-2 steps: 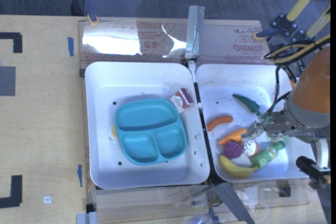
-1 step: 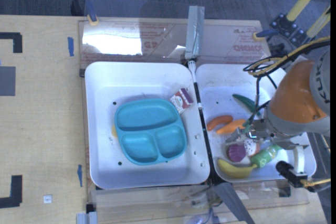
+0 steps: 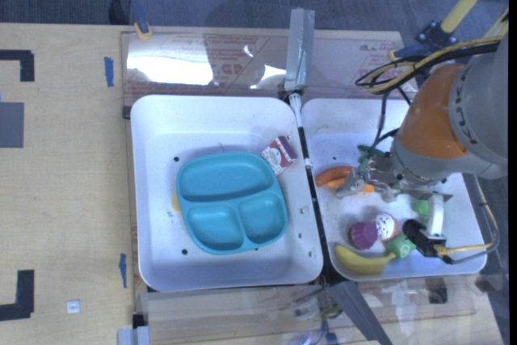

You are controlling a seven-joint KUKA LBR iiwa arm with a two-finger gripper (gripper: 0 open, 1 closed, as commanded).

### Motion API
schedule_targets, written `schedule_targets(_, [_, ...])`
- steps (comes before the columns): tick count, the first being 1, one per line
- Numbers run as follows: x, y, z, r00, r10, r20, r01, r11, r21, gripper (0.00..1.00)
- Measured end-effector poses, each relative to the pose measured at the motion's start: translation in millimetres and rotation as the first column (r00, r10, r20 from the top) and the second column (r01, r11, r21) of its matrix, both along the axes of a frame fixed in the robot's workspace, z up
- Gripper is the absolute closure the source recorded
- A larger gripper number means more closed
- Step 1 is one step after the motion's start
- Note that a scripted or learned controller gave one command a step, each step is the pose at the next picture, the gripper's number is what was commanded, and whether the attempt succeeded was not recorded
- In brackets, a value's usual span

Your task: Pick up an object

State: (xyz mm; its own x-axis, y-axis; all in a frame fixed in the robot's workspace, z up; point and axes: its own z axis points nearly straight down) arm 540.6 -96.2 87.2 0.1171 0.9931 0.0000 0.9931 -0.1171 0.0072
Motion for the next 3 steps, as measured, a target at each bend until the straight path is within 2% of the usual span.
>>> schedule_targets(1, [47, -21, -1, 0.999, 0.048, -0.002, -0.048, 0.999, -0.001, 0.0])
schedule_targets(2, [106, -49, -2, 0.996, -0.089, -0.019, 0.089, 0.996, 0.002, 0.0])
schedule_targets(3, [125, -31, 35, 1.0, 0.008, -0.013, -0.008, 1.0, -0.001, 0.0])
